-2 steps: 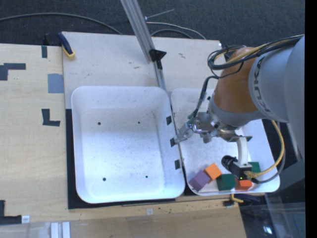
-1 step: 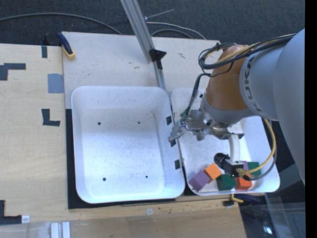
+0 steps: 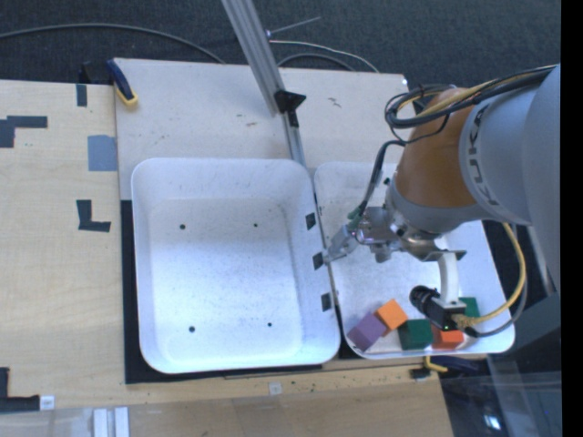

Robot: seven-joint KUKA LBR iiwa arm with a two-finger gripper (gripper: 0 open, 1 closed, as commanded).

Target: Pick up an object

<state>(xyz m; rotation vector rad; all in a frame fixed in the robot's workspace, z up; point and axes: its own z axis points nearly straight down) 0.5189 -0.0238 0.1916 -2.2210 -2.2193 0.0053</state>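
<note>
1. Camera view, gripper (image 3: 364, 237) over right bin (image 3: 342, 189): opening and load impossible to tell.
2. Orange block (image 3: 392, 314): toward view's bottom from gripper, slightly right, clearly apart.
3. Purple block (image 3: 367, 330) touching it, almost straight below gripper; likely calls for a short move that way.

One fixed cam, overhead, tilted down on the tabletop (image 3: 200, 107). Mid range: both white bins fit whole in frame, left bin (image 3: 219, 271) about centre, right bin (image 3: 351, 185) toward 4 o'clock. Arm (image 3: 492, 153) comes in from 3 o'clock. Dark floor (image 3: 91, 7) runs along 12 o'clock.
</note>
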